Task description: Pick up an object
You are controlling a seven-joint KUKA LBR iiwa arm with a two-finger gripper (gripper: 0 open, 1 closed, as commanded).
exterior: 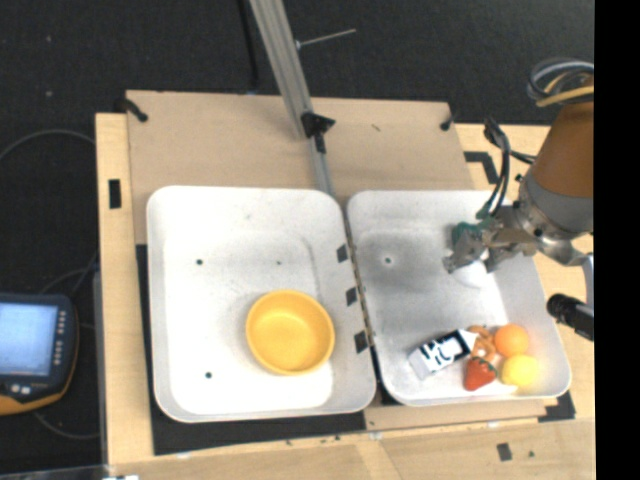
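Overhead, tan bench (250, 148), two white bins (180, 228), dark floor (100, 38); fingers (462, 251) perhaps together, unclear.

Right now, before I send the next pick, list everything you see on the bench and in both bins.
bowl: one, yellow, left bin, near its front right
left bin: one, white, left half of bench
right bin: one, white, right half of bench
small box: one, white with black print, right bin front
orange fruit: one, orange, right bin front corner
yellow fruit: one, yellow, beside the orange fruit
red item: one, red, between box and yellow fruit
handheld screen: one, left of bench
arm: one, grey and orange, right side
end effector: one, above right bin
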